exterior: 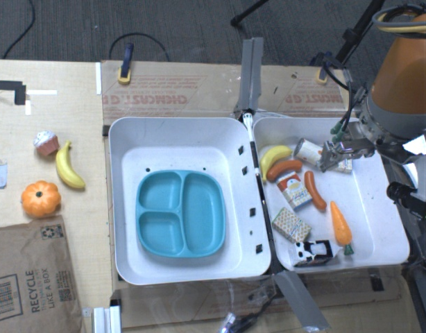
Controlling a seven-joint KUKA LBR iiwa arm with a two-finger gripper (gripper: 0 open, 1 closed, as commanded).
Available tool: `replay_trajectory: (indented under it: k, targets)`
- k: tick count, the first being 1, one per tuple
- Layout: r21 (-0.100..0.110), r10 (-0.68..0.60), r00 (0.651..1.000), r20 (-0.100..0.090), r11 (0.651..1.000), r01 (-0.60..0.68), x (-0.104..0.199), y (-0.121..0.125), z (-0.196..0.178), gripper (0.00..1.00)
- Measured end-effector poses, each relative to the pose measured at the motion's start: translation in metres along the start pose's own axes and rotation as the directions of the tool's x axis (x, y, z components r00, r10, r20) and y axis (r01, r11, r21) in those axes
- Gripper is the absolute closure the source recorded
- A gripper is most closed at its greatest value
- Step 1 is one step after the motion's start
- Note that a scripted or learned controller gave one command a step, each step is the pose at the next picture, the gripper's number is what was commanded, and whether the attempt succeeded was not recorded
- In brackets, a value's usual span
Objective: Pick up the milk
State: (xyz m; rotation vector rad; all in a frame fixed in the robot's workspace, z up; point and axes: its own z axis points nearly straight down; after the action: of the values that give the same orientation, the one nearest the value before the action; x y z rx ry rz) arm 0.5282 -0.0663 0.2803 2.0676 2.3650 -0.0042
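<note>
Hovering tool [336, 155] near can [308, 149], well apart from milk [314, 252].

Dark grey carpet [164, 12] crossed by black cables [140, 39] lies behind a pale wooden bench [32, 127] under even light.

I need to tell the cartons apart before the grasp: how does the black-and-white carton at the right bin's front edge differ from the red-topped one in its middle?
The black-and-white carton is cow-patterned and lies on its side against the right bin's front wall. The red-topped carton is white with a red end and label, and lies in mid-bin between two sausages. Both are small, boxy and clear of the gripper.
</note>
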Motion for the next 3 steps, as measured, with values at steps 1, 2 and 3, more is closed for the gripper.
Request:
replay_trajectory:
  k: [1, 2, 3]
  targets:
    - [0.002, 0.108, 0.994, -0.001, 0.994, -0.108, -0.106, 0.002, 0.096, 1.00]
    - [-0.003, 0.108, 0.994, 0.000, 0.994, -0.108, -0.154, 0.013, 0.188, 1.00]
    - [0.000, 0.094, 0.996, -0.002, 0.996, -0.094, -0.117, -0.067, 0.160, 1.00]
